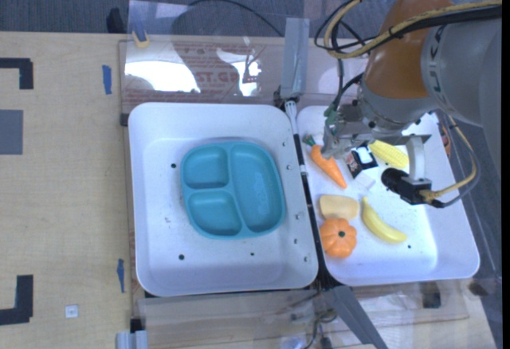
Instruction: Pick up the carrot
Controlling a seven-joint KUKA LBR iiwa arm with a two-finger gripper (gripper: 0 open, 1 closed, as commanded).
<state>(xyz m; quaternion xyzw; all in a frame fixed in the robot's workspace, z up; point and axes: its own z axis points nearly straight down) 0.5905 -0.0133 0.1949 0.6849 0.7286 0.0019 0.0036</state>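
The carrot (327,166) is a small orange cone that lies at the left side of the right bin (446,256), with its tip toward the front. My gripper (335,139) hangs just above and behind the carrot's thick end, close to it. The arm's orange band and grey wrist cover the bin's back part. I see nothing lifted off the bin floor.
A blue divided plate (233,187) sits in the left bin (151,180). In the right bin lie a pale yellow block (339,205), an orange pumpkin (339,238), a banana (383,223), a yellow corn-like piece (390,153) and a small black-and-white item (363,158).
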